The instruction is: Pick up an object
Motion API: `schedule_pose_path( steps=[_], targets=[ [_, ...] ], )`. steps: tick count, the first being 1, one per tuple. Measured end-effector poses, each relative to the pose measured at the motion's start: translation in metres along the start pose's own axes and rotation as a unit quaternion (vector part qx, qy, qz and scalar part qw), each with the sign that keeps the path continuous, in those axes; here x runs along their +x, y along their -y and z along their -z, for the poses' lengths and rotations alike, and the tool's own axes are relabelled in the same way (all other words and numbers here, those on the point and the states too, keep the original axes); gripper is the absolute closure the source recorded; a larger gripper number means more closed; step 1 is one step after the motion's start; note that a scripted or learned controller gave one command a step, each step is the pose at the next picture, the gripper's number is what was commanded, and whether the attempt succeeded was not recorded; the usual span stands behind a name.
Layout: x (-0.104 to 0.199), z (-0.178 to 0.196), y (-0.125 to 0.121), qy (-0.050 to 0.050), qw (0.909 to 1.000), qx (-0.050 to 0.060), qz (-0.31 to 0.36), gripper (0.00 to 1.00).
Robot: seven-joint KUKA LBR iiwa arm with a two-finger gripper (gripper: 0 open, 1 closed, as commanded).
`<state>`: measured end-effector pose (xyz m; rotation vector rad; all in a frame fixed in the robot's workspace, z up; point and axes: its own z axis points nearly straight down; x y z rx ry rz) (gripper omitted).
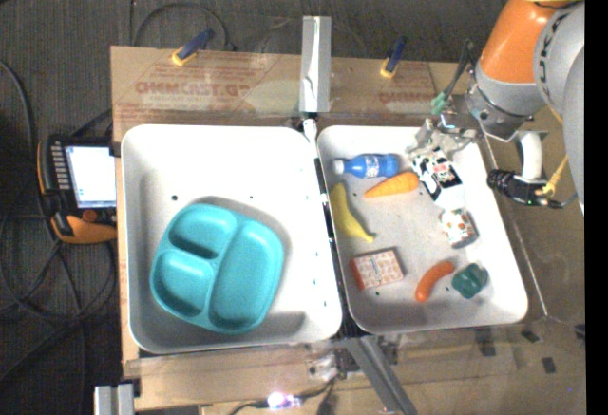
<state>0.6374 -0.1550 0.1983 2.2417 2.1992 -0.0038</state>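
My gripper [435,141] hangs over the far right corner of the right bin [508,294], under the arm's orange band. Just below it, a small black and white object [440,174] lies in the bin; I cannot tell whether the gripper touches it. Left of that lie a blue bottle [369,164] and an orange carrot [391,184]. A yellow banana [350,214] lies along the bin's left wall. Nearer the front are a brick-patterned block [377,268], a red-orange sausage shape [434,279], a dark green piece [469,280] and a small white can [458,226].
The left bin [142,166] holds a teal divided plate [220,266]. A metal post [315,62] stands at the back between the bins. A handheld pendant [81,185] lies left of the bench. Cables hang by the right bin's right edge [522,187].
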Motion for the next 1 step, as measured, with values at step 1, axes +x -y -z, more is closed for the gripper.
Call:
schedule_pose_path(
  steps=[1],
  targets=[
    [0.0448, 0.0225, -0.0257, 0.0, 0.9992, 0.001, -0.039, 1.0]
  ],
)
